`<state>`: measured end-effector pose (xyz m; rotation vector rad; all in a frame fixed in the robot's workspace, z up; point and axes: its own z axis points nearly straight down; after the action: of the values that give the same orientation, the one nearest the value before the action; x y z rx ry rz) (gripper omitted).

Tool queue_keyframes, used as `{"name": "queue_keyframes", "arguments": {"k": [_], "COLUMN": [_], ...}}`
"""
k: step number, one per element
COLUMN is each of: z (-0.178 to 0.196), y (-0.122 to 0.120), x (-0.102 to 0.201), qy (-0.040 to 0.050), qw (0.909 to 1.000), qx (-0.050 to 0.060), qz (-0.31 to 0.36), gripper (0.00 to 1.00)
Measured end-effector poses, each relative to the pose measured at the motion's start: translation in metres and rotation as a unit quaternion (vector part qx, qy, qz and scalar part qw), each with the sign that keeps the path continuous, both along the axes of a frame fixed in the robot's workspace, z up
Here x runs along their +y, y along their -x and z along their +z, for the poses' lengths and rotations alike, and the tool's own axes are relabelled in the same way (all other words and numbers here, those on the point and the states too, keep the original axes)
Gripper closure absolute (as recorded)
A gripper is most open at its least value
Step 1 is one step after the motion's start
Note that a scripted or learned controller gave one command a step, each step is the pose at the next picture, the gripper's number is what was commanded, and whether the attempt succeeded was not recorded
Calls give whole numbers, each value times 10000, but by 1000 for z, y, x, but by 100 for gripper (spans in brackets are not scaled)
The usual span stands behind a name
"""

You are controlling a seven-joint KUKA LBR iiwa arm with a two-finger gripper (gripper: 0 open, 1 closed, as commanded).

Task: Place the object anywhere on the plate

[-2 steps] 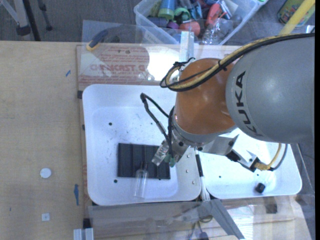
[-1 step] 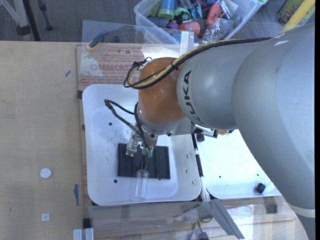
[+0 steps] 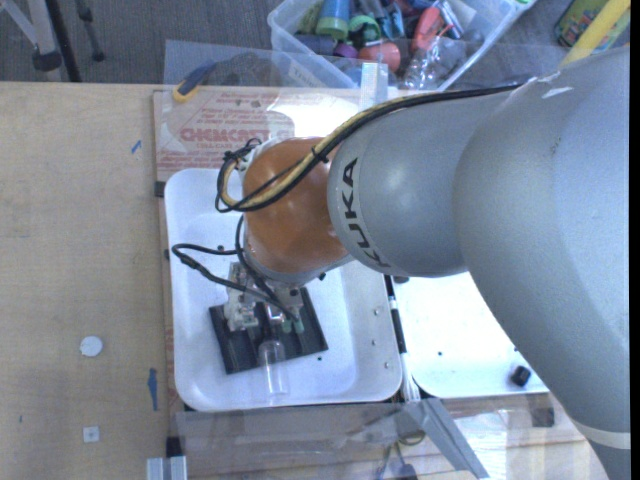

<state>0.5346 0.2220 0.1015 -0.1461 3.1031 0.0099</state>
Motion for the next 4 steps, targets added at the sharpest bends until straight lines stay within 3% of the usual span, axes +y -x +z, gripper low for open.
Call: {"name": "queue_keyframes", "arguments": {"k": [1,2,3,4], "z": [113,148,37,69], "y": [16,-19,-73,-21], "x": [3,4,3,5], "qy": [42,53,58,85], "qw": [9936,9837,9779,9385], "qx": [145,128,146,139], "qz": [1124,1792,2085,3448], "gripper": [100,100,100,100]}}
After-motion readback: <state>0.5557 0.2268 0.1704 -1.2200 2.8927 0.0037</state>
